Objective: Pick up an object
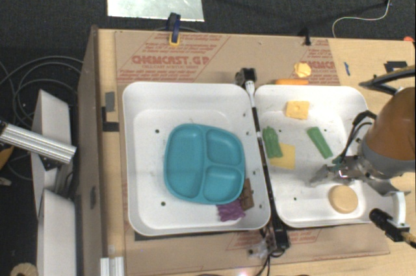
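The right bin (pixel 354 99) holds several small objects. A yellow block (pixel 298 110) lies near its far wall. A green piece (pixel 272 141) rests against a flat yellow slab (pixel 284 156) at the bin's left side. A green stick (pixel 319 141) lies at a slant in the middle. A round tan disc (pixel 343 198) sits near the front wall. My gripper (pixel 333 172) hangs low over the bin floor, between the green stick and the tan disc, just above the disc. Nothing shows in its grasp.
The left bin (pixel 140 138) bears a teal divided plate (pixel 205 163); a purple piece (pixel 229 210) and a brown piece (pixel 247 198) lie at the plate's front right. An orange stick (pixel 290 81) and a yellow lump (pixel 302 69) rest on the cardboard behind the right bin.
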Robot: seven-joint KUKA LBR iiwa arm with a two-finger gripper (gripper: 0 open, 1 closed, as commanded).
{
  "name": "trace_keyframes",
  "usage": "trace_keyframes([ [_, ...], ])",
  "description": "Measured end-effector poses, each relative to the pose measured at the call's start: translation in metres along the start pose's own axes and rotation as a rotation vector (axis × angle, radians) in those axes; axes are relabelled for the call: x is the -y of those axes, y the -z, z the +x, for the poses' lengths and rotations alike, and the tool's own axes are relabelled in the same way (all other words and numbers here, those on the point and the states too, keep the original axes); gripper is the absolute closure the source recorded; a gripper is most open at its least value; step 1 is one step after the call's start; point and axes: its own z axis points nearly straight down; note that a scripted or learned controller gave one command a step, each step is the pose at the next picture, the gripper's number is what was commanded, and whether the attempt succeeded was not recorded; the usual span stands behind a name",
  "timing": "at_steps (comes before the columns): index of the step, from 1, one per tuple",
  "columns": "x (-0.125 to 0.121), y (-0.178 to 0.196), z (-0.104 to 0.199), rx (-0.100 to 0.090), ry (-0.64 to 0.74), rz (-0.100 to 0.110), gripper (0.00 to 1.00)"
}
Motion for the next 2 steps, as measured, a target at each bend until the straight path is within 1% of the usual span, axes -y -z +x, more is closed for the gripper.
trace_keyframes([
  [1, -0.009, 0.123, 0.171, -0.009, 0.032, -0.021, 0.0],
  [2, -0.065, 0.072, 0.061, 0.004, 0.004, -0.011, 0.0],
])
